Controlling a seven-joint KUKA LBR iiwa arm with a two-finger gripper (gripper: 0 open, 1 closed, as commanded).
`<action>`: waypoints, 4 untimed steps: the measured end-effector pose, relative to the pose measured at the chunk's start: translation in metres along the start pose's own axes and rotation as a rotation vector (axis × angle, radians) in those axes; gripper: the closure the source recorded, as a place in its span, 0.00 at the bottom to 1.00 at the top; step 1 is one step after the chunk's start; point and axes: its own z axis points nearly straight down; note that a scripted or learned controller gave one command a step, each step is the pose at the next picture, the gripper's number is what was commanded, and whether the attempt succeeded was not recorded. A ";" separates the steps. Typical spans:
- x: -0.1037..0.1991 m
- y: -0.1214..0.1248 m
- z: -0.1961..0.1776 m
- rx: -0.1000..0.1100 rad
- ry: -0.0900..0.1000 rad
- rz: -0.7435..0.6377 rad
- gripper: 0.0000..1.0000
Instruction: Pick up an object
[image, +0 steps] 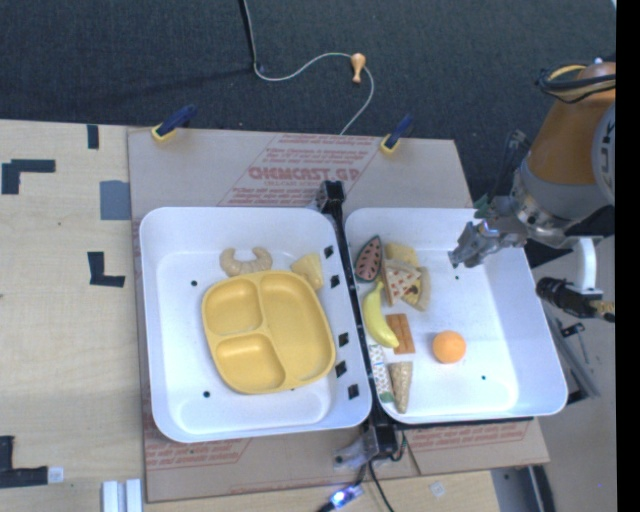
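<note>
**White bins, gripper above right bin**

White plastic forms the left bin (160, 330), where we see a yellow divided tray (267, 331). We see the right bin (510, 340) holding food pieces along its left wall: a banana (377, 318), then an orange ball (449, 347) standing apart. The gripper (468, 250) hangs over the upper right corner; we cannot tell its finger state.

1. Both bins (165, 300): smooth white plastic, slight sheen.
2. Yellow divided tray (268, 332): smooth moulded plastic, soft gloss.
3. Orange ball (449, 347) and banana (378, 320): smooth, plastic-looking toys.
4. Sheet under the bins (290, 172): matt brown cardboard, red print.
5. Counter (60, 330): pale wood-grain, matt.
6. Tool (468, 250): dull grey metal.
7. Floor (120, 55): dark, rough carpet texture.
</note>
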 end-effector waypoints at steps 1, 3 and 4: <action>0.055 -0.003 0.000 0.000 0.000 0.000 1.00; 0.099 -0.028 0.003 0.001 -0.002 0.005 1.00; 0.095 -0.035 -0.006 -0.001 -0.001 0.004 1.00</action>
